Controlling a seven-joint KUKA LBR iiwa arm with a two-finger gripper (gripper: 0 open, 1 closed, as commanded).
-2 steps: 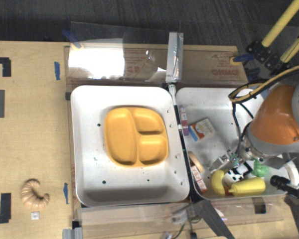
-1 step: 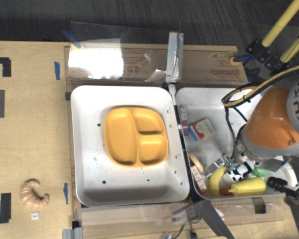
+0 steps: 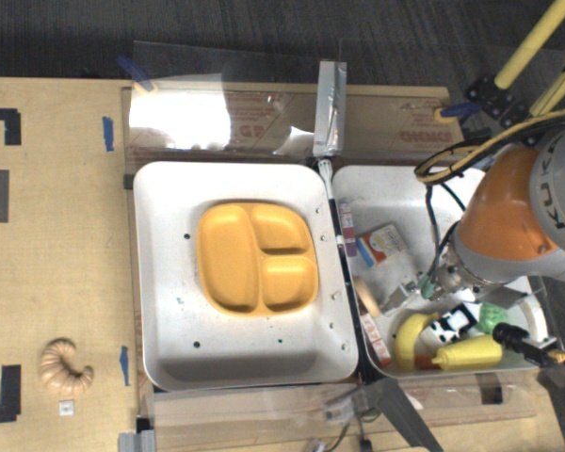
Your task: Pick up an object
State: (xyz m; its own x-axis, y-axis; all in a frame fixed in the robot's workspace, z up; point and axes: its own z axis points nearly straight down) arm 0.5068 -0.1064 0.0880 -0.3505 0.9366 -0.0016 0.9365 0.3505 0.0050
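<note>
The right bin (image 3: 367, 179) holds a clutter of small objects: a white packet with red print (image 3: 384, 243), a yellow banana-like piece (image 3: 410, 335), a yellow bottle shape (image 3: 469, 353), a black-and-white item (image 3: 449, 325) and a green piece (image 3: 494, 316). My gripper (image 3: 435, 285) hangs low over this pile, beneath the orange band (image 3: 507, 210) of the arm, just above the black-and-white item. The arm's body hides its fingers.
The left bin (image 3: 160, 252) carries a yellow divided plate (image 3: 257, 255). A tan croissant-like object (image 3: 66, 365) lies on the bench at the lower left. A metal divider (image 3: 330, 106) stands behind the bins. Cables and yellow rods crowd the upper right.
</note>
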